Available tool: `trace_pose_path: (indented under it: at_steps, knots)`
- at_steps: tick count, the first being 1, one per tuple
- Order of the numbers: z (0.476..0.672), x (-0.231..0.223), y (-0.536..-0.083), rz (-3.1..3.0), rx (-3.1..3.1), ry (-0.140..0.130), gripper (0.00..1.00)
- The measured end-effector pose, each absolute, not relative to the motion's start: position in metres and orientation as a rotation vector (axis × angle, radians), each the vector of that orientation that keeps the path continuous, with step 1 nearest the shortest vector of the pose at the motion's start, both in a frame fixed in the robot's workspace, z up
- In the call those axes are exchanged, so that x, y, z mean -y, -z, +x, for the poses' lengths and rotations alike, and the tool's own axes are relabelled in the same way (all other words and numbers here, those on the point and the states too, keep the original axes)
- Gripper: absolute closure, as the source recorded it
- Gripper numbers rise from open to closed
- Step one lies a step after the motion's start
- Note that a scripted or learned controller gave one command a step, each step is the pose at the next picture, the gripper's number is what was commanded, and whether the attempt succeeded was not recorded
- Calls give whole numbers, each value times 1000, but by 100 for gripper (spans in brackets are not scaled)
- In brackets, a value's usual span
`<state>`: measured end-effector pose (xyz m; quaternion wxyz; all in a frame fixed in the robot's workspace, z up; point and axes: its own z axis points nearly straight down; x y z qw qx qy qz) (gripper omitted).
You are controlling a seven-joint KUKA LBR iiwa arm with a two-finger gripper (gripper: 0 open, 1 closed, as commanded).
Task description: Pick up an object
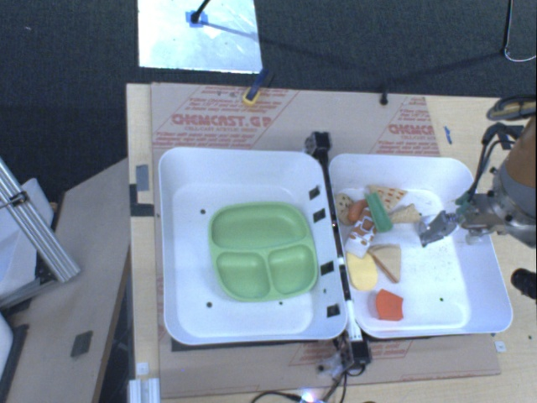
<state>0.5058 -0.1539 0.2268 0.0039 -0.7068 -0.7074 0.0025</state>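
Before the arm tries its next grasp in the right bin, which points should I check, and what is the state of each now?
1. Gripper is above the right bin: ok.
2. Nothing sits between the gripper's tips: ok, none visible.
3. Fingers open enough: cannot tell.
4. A piece lies apart from the pile: ok, the orange block is alone near the front wall.
5. Pile by the divider: not ok, the green stick and yellow piece crowd other pieces.
6. Green tray lies in the left bin, away from the gripper: ok.
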Motion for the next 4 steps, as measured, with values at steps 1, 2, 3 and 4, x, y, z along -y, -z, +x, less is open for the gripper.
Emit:
trace_pose_path:
  at_steps: [1, 2, 3, 4]
  knots:
    - [508, 154, -232, -2218, 2226, 1, 0]
    - [510, 154, -190, -2218, 2222, -2, 0]
    - [517, 146, -137, -2217, 2220, -2, 0]
    - [519, 145, -88, -2218, 2220, 8, 0]
